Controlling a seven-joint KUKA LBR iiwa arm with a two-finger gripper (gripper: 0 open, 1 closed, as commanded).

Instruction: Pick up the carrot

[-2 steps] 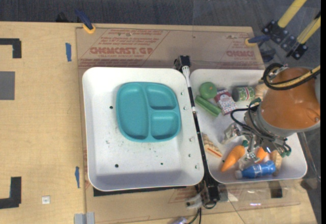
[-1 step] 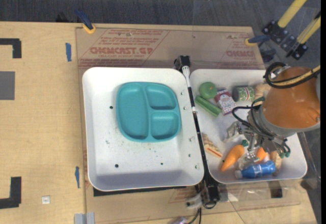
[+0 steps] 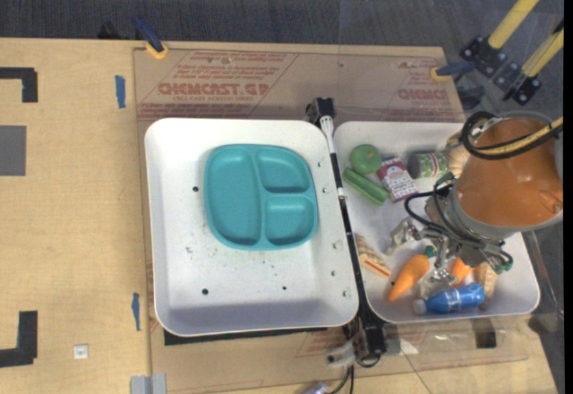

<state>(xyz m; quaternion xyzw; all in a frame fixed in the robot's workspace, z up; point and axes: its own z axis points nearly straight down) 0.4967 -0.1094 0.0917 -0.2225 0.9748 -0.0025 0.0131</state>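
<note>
1. Carrot is the thing to watch, but start with the big pieces: two shallow white bins sit side by side on the bench, the left bin at nine o'clock of the right bin.
2. Left bin holds a teal divided plate, lying flat near its middle.
3. Arm's orange band looms over the three o'clock side of the right bin and hides what lies under it, with black cables looping around its lower edge.
4. Gripper hangs below that band, low in the right bin, just at three o'clock of the carrot. Its metal parts are tangled with cables and clutter from where I stand, so I cannot tell whether the fingers are spread or closed, or whether they touch anything.
5. Right bin's twelve o'clock end carries a green toy vegetable, a small red-and-white packet and a green-labelled can, all crowded together.
6. Blue bottle lies on its side at the six o'clock edge, just at five o'clock of the carrot.
7. The carrot lies in the lower middle of the right bin, long axis running from seven o'clock to one o'clock, narrow tip at seven.
</note>
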